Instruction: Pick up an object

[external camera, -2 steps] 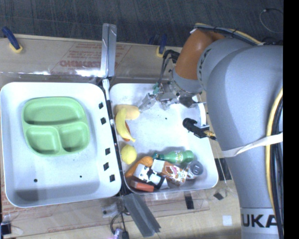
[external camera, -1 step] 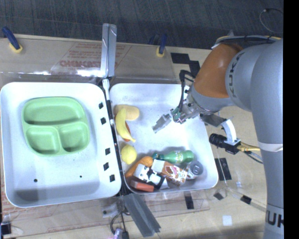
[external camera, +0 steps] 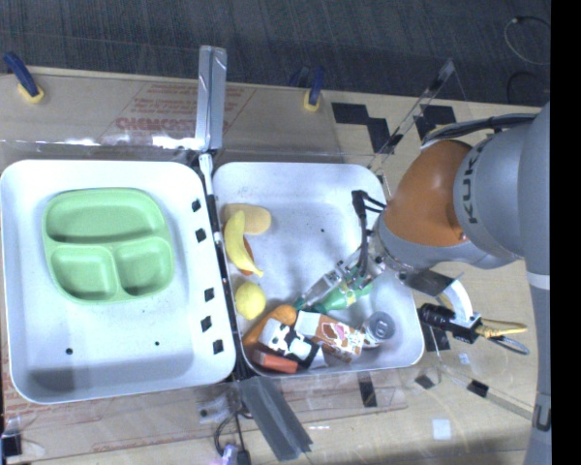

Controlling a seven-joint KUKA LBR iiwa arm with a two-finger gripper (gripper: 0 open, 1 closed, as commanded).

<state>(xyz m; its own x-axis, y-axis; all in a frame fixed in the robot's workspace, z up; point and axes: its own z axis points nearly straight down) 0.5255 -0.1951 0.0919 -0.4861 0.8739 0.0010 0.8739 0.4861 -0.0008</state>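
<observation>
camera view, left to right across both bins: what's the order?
green divided tray in the left bin → banana near the right bin's left wall → black-and-white cow toy → colourful box → gripper → arm's orange band.

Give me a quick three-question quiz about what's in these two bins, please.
1. True or false: the green tray lies in the left bin.
2. Which fruit lies nearest the divider between the bins? A. banana B. grapes C. pear
3. Fill in: the arm reaches over the ____ bin.

Key: 1 true. 2 A. 3 right; the right bin is where the arm's end hangs, above the pile of objects.
</observation>
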